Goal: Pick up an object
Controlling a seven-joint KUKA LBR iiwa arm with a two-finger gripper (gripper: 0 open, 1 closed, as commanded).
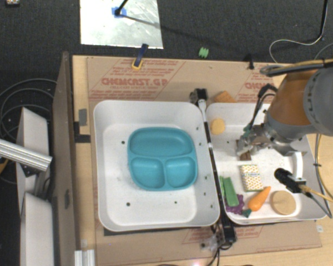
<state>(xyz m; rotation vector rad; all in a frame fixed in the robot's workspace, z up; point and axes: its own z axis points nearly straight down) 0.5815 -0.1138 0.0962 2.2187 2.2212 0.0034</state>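
Camera view, I saw the gripper [247, 147] low in the right bin [231, 114], finger spread I could not tell, nothing visibly held, carrot [258, 198] near the front rim, teal tray [162, 158] filled the left bin [111, 148], bare floor left of the gripper beside a yellow piece [217, 126]

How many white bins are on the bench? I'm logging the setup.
2. The left bin holds a teal divided tray; the right bin, beside it, holds small food items beneath the arm, which may hide some.
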